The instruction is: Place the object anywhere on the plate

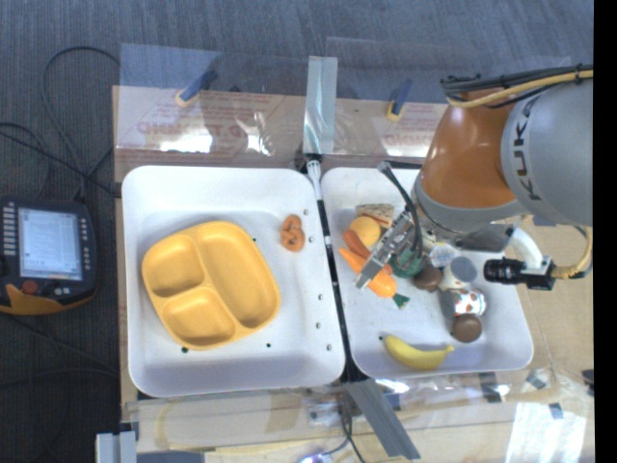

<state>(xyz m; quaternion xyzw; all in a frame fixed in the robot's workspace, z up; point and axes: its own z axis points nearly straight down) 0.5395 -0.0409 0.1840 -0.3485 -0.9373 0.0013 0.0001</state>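
A yellow plate [210, 283] with three compartments lies in the left bin [145, 355]. Beside it, near that bin's right wall, sits a small orange ring-shaped piece [292, 231]. My gripper [379, 258] hangs low over the right bin [511, 350], in its left half. It points down and to the left, above an orange carrot [383, 284] with a green top. A round orange fruit [364, 231] sits just to the gripper's upper left. The arm's orange band hides the bin's far right corner.
In the right bin a yellow banana [417, 353] lies near the front wall. A white patterned cup [467, 303], a brown round item [467, 329] and a dark brown piece [427, 279] crowd the right side. A tablet [46, 244] rests left of the bench.
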